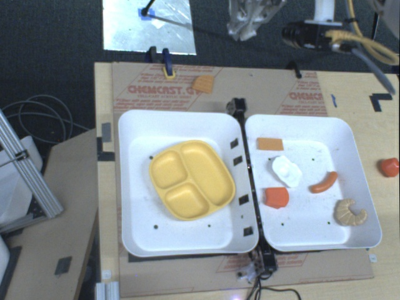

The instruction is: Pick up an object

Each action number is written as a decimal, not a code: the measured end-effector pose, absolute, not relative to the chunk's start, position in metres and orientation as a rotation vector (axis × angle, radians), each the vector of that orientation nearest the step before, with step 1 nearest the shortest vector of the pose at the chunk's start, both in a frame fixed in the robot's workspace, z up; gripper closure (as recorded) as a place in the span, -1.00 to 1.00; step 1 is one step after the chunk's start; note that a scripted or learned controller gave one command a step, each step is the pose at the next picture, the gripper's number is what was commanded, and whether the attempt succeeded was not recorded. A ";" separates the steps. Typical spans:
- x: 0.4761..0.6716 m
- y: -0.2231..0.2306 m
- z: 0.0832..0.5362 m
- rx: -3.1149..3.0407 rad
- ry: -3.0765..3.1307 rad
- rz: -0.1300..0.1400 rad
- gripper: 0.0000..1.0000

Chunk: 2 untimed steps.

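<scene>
Croissant [349, 212] lies nearest in the right bin [359, 161], with an orange-red block [277, 197], a sausage [324, 182], a white lump [286, 170] and a flat orange slab [269, 144] spread behind it, none touching. Beside them the left bin [134, 167] carries a yellow divided tray [192, 180], and a red piece [389, 167] sits on the surface [350, 86] right of the bins. Farther back, cardboard under the bins reads "CHEMCAST" in red print [164, 90], a tan piece [203, 84] lies on it, and the gripper [247, 19] hangs beyond the surface's far edge, well apart from every object, grasping nothing, though whether it is spread or closed cannot be told.
</scene>
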State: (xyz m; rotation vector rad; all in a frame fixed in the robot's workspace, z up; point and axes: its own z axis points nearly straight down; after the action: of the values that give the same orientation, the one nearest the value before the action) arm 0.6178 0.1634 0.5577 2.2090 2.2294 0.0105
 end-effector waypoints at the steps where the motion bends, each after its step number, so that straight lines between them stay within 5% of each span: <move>1: 0.618 0.164 0.569 2.205 2.231 0.014 1.00; 2: 0.618 0.164 0.580 2.202 2.233 0.017 1.00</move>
State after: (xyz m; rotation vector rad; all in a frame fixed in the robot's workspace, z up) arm 0.6178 0.1642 0.5803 2.2021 2.2328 0.0168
